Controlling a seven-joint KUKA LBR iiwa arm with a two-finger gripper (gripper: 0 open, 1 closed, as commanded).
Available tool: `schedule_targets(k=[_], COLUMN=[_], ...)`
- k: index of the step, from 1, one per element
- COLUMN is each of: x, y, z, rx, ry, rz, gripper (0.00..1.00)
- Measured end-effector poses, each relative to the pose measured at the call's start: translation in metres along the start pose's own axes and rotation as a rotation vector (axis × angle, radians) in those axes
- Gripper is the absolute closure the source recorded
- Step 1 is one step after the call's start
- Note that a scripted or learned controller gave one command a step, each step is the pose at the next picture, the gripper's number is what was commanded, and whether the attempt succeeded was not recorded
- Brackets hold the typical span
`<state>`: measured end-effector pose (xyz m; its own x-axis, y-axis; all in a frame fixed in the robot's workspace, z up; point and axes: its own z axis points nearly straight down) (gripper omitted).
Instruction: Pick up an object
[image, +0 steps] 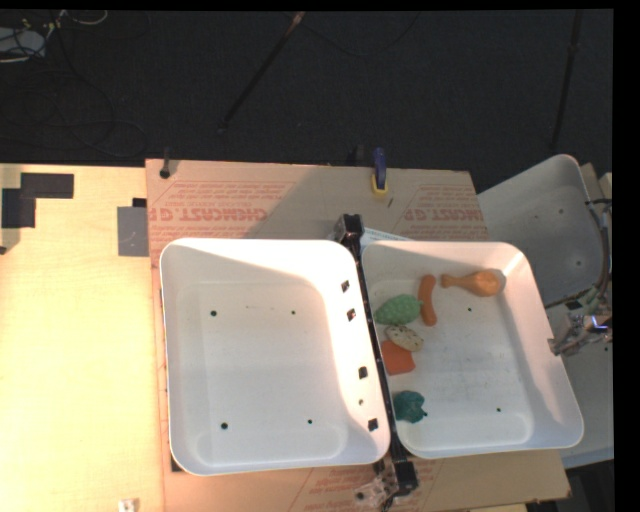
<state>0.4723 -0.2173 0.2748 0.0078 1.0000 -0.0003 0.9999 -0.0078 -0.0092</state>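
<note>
Well, from the camera above, my landmark is the right shallow white plastic bin (540, 400), and everything I might pick lies inside it. An orange drumstick-shaped toy (475, 283) sits near its far wall. A slim orange-red sausage toy (428, 300) lies just beside a green leafy lump (400, 308) toward its left wall. Nearer along that wall come a pale speckled piece (405, 337), a red-orange block (398, 360) and a teal-green lump (409, 405). Touching its left side stands the left white bin (260, 440). Whether my claw is wide or narrow, I cannot tell.
</note>
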Motion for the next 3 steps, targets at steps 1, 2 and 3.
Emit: schedule_targets(k=[1, 2, 3], x=[0.003, 0.053, 0.019], y=[0.003, 0.032, 0.0], z=[-0.032, -0.043, 0.073], rx=[-0.01, -0.008, 0.005], ry=[0.0, 0.002, 0.004], rz=[-0.008, -0.012, -0.004], gripper=[1.0, 1.0, 1.0])
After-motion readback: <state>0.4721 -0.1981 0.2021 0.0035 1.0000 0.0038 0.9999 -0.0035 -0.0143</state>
